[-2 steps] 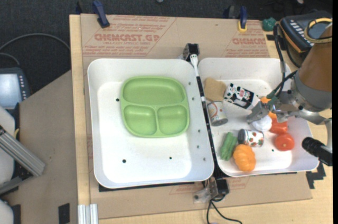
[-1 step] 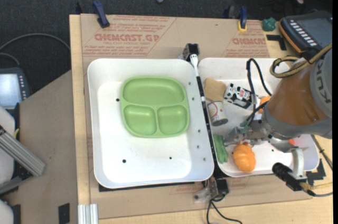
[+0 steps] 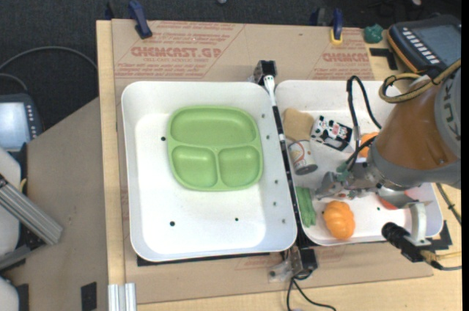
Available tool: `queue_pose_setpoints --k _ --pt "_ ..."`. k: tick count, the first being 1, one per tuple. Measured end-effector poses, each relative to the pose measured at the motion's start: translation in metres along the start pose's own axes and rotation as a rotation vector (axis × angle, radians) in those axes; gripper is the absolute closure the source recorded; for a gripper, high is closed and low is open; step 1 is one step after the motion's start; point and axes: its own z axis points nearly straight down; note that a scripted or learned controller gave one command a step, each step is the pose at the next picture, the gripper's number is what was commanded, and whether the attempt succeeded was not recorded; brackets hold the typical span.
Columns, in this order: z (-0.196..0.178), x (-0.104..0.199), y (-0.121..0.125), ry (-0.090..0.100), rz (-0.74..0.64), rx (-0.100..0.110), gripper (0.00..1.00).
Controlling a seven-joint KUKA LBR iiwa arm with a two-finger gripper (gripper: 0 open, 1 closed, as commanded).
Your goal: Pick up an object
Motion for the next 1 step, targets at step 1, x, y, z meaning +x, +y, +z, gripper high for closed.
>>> queue_pose_setpoints --k 1 --pt "-0.0965 -0.0431 0.0333 -0.005 -0.002 -0.009 1.00"
